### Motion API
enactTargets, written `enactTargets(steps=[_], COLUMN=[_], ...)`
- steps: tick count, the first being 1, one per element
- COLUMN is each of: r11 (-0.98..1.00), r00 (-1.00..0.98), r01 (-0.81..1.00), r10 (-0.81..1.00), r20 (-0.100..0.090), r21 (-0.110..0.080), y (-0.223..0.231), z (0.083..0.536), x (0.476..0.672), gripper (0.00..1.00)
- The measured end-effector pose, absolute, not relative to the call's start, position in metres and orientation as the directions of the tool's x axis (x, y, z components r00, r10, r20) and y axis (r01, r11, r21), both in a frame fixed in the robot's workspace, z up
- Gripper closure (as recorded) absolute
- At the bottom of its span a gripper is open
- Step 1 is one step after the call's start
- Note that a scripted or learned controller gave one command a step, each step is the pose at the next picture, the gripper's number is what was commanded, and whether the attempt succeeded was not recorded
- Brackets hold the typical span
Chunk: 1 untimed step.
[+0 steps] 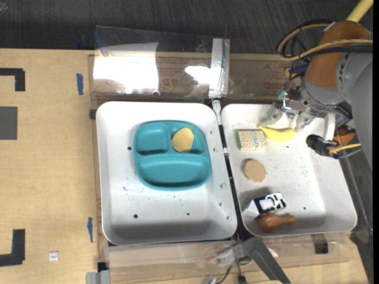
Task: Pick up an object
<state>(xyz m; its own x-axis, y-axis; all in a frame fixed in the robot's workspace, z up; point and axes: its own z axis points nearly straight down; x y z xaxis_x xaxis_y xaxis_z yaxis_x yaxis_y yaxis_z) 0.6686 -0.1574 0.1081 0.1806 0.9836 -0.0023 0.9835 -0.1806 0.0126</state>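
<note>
Two white bins sit side by side. The left bin (112, 176) holds one teal tray (169, 167), well left of the fingers, with one yellow ball (183, 139) resting in its upper right pocket. The right bin (331, 194) holds five loose things for picking. The gripper (288, 116) hangs at its far edge over one banana (278, 134), the likely target, which lies just under the fingers; whether they are apart or closed I cannot tell. Just left lies one green sponge (251, 139); nearer the camera lie one tan disc (255, 170), one black-and-white block (271, 203) and one brown piece (275, 220).
</note>
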Motion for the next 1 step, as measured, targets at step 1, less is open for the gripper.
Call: enactTargets(steps=[1], r11=[-0.086], r00=[0.086], r01=[0.996], r10=[0.996], r20=[0.0], r21=[-0.001], y=[-0.1636], z=[0.0853], x=[0.6568], gripper=[0.0])
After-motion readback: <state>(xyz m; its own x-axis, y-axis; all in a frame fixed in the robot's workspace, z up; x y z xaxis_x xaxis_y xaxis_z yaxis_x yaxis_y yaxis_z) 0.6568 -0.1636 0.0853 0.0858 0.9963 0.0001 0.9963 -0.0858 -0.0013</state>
